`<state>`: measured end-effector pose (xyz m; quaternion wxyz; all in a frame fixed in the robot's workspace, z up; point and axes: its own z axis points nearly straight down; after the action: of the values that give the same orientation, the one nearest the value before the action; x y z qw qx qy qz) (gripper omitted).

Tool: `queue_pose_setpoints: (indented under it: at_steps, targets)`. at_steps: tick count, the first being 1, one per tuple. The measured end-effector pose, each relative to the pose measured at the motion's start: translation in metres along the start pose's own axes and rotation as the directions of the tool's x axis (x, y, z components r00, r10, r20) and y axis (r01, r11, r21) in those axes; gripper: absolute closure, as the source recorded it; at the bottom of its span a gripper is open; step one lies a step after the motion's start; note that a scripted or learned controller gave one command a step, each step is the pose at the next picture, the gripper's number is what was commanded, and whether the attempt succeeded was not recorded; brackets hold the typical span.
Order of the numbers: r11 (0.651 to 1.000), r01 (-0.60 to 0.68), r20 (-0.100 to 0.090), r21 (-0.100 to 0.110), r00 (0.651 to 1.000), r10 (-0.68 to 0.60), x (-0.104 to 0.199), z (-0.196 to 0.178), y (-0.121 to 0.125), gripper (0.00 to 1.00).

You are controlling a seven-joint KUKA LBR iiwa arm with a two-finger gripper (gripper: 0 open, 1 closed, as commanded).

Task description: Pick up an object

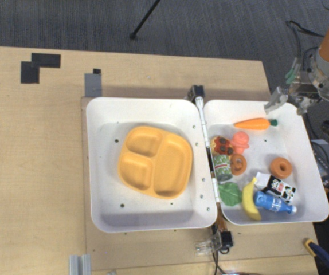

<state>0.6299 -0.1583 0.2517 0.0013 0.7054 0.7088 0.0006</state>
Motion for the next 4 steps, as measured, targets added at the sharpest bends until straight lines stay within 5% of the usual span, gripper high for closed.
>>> queue_pose_setpoints:
  at_steps: [1,2,3,4]
  targets:
    - [0.987,0.160,0.003,-0.009,0.987,-0.160,0.016,0.154,-0.074,0.00]
    - [0.995,0.092,0.010,-0.030,0.996,-0.092,0.032,0.158,-0.134,0.00]
    - [0.990,0.142,0.017,-0.020,0.990,-0.142,0.061,0.159,-0.121,0.00]
    - [0.983,0.181,0.024,-0.033,0.983,-0.180,0.065,0.158,-0.133,0.00]
